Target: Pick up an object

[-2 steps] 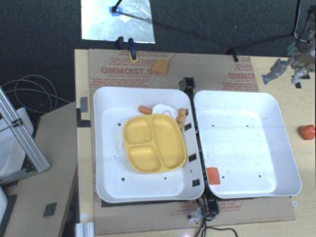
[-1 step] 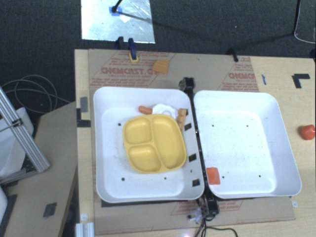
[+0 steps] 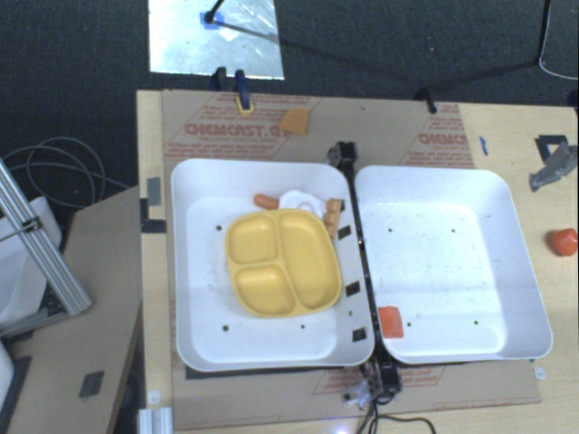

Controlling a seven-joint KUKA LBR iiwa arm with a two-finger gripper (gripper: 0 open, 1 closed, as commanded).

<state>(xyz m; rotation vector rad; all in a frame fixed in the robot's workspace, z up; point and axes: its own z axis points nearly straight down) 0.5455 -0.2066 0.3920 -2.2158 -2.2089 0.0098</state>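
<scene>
A yellow divided plate (image 3: 280,263) lies in the middle of the left bin (image 3: 194,269). Behind it sit a small orange carrot-like piece (image 3: 266,201), a white cup-like object (image 3: 302,203) and a tan wooden piece (image 3: 333,212) by the bin's right wall. An orange-red block (image 3: 390,321) rests in the front left corner of the right bin (image 3: 507,269).
A tan block (image 3: 294,120) lies on the cardboard behind the bins. On the bench at the right sit a grey metal part (image 3: 554,169) and an orange object (image 3: 564,240). Black clips (image 3: 344,155) join the bins along the middle seam. A shiny sheet (image 3: 215,23) lies on the floor.
</scene>
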